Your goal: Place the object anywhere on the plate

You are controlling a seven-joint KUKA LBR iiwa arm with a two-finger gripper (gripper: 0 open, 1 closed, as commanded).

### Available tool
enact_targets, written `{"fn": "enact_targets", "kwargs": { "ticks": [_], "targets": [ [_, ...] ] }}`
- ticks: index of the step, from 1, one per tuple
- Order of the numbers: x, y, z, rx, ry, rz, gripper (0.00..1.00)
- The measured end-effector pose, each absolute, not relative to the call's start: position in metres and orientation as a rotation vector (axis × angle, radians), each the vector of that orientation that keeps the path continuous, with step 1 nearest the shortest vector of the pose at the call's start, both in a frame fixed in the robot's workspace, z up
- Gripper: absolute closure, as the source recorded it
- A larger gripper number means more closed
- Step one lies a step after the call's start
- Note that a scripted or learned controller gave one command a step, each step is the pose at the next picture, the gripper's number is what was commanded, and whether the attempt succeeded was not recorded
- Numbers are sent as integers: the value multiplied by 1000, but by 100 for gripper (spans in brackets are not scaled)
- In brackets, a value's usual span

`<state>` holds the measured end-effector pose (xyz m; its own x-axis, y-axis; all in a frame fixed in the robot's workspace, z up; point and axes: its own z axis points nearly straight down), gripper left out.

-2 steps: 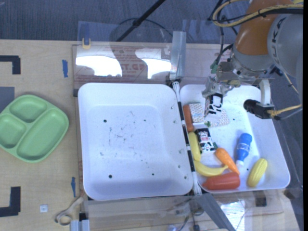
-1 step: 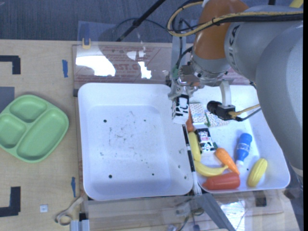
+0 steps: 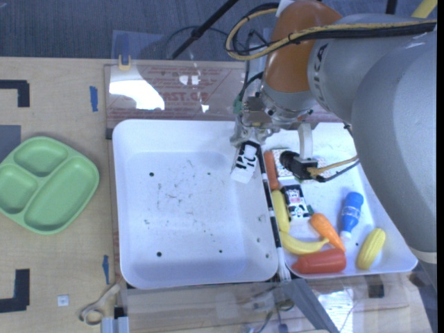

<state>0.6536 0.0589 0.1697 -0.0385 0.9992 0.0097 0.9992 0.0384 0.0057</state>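
The grey arm [image 3: 378, 82] is reaching in from the right, bulking over the right bin [image 3: 395, 252], its orange band above the wrist. Beneath it the pale wooden worktop [image 3: 55, 82] is carrying both white bins side by side; the left bin [image 3: 180, 200] is lying in front of a clear sheet with glare on it. Behind the worktop, blue-grey carpet [image 3: 69, 9] is showing, crossed by dark stand legs and cables.

The green plate [image 3: 47, 184], divided into compartments, is sitting on the worktop well apart from the bins, at the left.

The pincer [image 3: 248, 139] is hanging over the left bin's right edge, pinching a small white carton with black markings [image 3: 244, 162], which is dangling tilted.

In the right bin a banana [image 3: 295, 233], red pepper [image 3: 321, 261], carrot [image 3: 326, 229], blue bottle [image 3: 350, 212] and lemon [image 3: 371, 247] are lying close together.
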Motion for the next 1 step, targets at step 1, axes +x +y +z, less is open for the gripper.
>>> {"fn": "enact_targets", "kwargs": {
  "ticks": [1],
  "targets": [
    [666,158,132,-2362,-2068,3,100]
  ]
}}
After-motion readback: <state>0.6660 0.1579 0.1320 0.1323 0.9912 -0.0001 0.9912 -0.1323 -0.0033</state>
